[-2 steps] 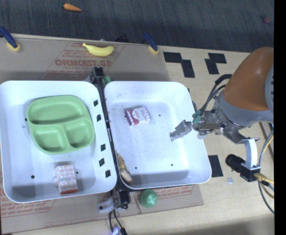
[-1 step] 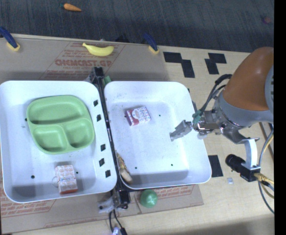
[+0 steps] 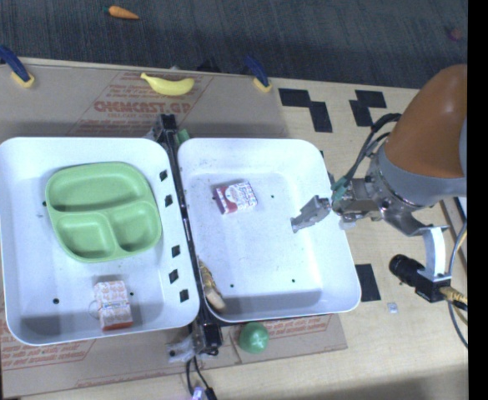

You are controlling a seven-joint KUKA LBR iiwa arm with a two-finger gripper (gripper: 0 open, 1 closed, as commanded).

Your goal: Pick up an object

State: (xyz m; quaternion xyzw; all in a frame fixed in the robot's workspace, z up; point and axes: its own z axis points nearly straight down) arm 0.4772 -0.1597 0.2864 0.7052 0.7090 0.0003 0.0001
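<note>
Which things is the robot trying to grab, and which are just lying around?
For the job:
gripper
red and white packet in the right bin
small carton in the left bin
green tray in the left bin

Just lying about:
banana
green ball
blue clamps

One camera hangs fixed above my bench, looking down at a slant. It sits far enough back to take in both white bins: the left bin (image 3: 10, 248) and the right bin (image 3: 331, 265) side by side, plus the cardboard sheet (image 3: 110, 98) beneath them and dark carpet beyond. My arm (image 3: 427, 148) enters from the right.
</note>
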